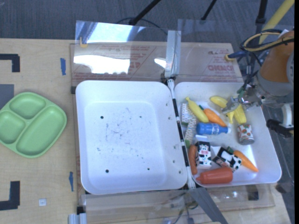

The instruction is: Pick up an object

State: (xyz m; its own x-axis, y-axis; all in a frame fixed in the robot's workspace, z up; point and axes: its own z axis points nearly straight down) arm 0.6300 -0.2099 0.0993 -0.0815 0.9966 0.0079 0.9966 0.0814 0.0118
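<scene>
The right bin (268, 146) holds several toy foods. Among them are a yellow banana (196, 109), a small yellow piece (217, 100), an orange carrot (215, 117), a blue bottle (211, 129), a small can (245, 134), two black-and-white cow figures (203, 154) and a red piece (215, 176). My gripper (235, 104) hangs low at the bin's far right part, right over another yellow piece (240, 116) and beside the carrot. Nothing is seen lifted in it.
The left bin (126, 134) lies beside the right one, with a shared rim between them. A green divided plate (30, 123) rests on the bench at far left. Clear plastic panels (121, 55) stand behind the bins. Cables trail by the arm (278, 69).
</scene>
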